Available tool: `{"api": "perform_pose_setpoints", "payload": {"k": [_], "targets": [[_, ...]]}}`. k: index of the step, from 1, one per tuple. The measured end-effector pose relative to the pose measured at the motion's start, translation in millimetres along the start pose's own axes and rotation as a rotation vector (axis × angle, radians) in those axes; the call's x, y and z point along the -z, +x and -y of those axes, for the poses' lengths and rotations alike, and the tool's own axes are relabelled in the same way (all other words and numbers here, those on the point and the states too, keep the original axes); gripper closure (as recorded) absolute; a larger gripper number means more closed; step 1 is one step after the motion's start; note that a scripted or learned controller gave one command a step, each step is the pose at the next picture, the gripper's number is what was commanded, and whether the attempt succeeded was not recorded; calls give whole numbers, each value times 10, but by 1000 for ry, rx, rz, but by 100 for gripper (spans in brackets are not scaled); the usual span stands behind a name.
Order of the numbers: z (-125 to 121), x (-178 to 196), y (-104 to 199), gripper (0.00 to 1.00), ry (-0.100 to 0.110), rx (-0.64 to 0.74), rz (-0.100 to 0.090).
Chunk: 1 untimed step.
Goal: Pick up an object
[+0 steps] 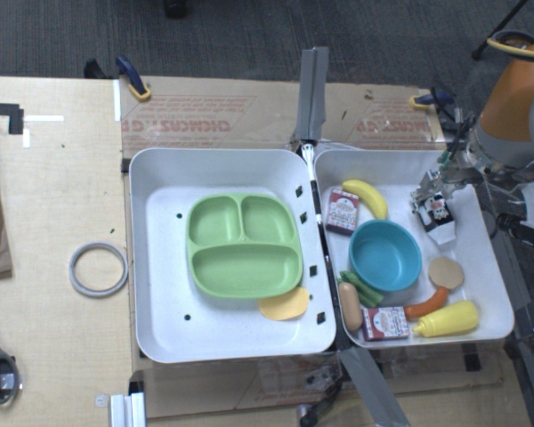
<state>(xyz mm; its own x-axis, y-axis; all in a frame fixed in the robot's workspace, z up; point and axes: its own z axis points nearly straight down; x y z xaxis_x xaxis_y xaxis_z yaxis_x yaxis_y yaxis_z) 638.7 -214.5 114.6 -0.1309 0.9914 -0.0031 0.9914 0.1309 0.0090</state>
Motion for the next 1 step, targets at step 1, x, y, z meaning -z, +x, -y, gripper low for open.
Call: {"api": "perform_pose_setpoints", "payload": {"k": [1], "targets": [[145,895,74,100,7,39,-1]]}}
